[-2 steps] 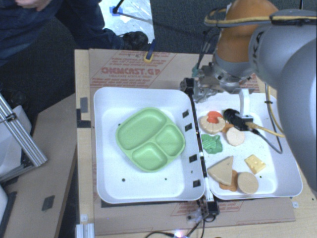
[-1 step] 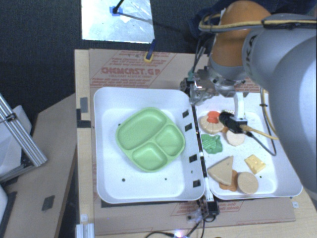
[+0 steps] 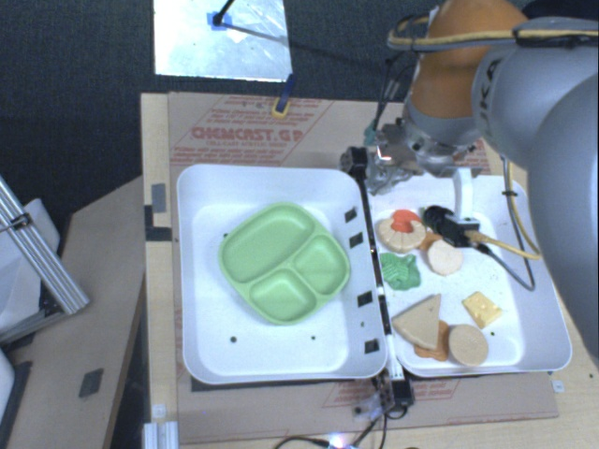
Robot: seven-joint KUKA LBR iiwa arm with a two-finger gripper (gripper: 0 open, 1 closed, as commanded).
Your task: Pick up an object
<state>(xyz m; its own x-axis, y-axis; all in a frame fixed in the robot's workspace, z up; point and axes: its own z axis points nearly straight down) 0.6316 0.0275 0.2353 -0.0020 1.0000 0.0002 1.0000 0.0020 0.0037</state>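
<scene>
Currently nearest the gripper: pale round piece with a red top (image 3: 402, 230), lying in the far-left part of the right bin, just beside the wall shared with the other bin.
Green leafy piece (image 3: 400, 271): just on the near side of the red-topped piece (contact cannot be told).
Pale round slice (image 3: 445, 257): beside the red-topped piece, toward the bin's middle.
Tan wedge (image 3: 418, 320): near end of the same bin, lying over an orange piece (image 3: 432, 351).
Tan disc (image 3: 468, 344): touching the wedge's right side.
Yellow block (image 3: 482, 309): just beyond the disc, apart from the rest.
Gripper (image 3: 382, 165): over the right bin's far-left corner, apart from the pieces; open or closed cannot be told.
Right bin (image 3: 541, 330): white, shallow, holds all pieces listed.
Left bin (image 3: 201, 335): white, holds a green three-compartment plate (image 3: 281, 262), set askew to the bin's sides.
Underlay: cardboard sheet (image 3: 243, 129) with red print.
</scene>
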